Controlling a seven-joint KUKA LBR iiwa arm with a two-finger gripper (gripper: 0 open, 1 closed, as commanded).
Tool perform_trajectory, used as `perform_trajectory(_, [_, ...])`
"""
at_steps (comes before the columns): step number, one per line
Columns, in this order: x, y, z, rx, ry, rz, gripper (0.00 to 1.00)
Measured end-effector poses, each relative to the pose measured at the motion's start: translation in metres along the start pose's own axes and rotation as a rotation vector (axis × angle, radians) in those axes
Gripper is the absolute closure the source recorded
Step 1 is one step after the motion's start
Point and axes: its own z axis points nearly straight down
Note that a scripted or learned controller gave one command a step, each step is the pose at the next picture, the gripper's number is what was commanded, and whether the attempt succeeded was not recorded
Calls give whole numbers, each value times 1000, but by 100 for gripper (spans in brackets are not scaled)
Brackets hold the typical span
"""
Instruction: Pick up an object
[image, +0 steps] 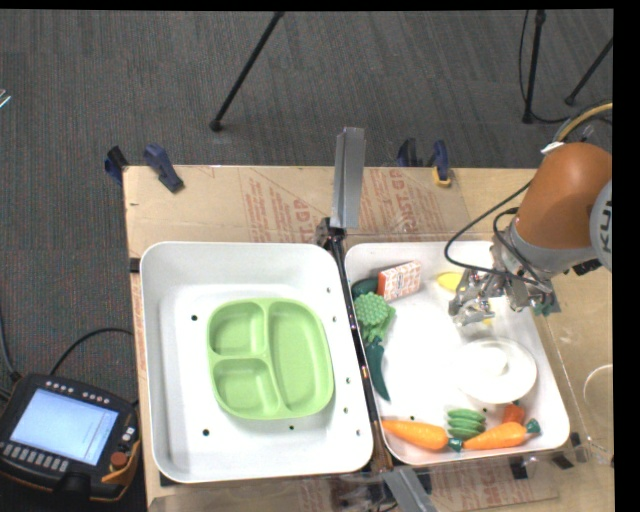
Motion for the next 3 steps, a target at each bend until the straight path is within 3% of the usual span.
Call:
perform_trajectory(1, [0, 0, 0, 0, 0, 1, 0])
perform_trajectory(2, [-11, 22, 0, 1, 0, 181, 0])
perform_trajectory(3, [-12, 22, -12, 0, -8, 182, 100])
